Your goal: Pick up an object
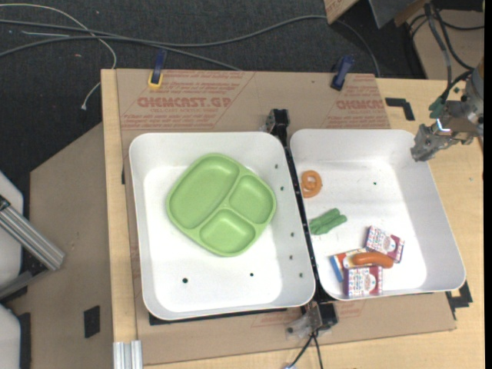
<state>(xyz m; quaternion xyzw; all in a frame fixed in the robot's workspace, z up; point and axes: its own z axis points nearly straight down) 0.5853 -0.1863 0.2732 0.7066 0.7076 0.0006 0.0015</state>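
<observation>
Green, smooth three-compartment plate (221, 204) is seen in the left bin (146, 229); small printed cartons (383, 244), a hot dog (370, 260), pea pod (327, 221) in the right bin (430, 206).

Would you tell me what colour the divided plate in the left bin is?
Light green; the divided plate shows plainly in the camera view, lying in the left bin.

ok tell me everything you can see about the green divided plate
The green divided plate is a light green, rounded-square tray that looks like matte plastic. Raised ridges split it into three compartments: one large along its upper left and two smaller ones on its right and lower side. All three hold nothing. It lies flat, turned at an angle to the bin walls, near the middle of the left white bin, touching only the bin floor. The tool is far off, at the right bin's upper right corner.
</observation>
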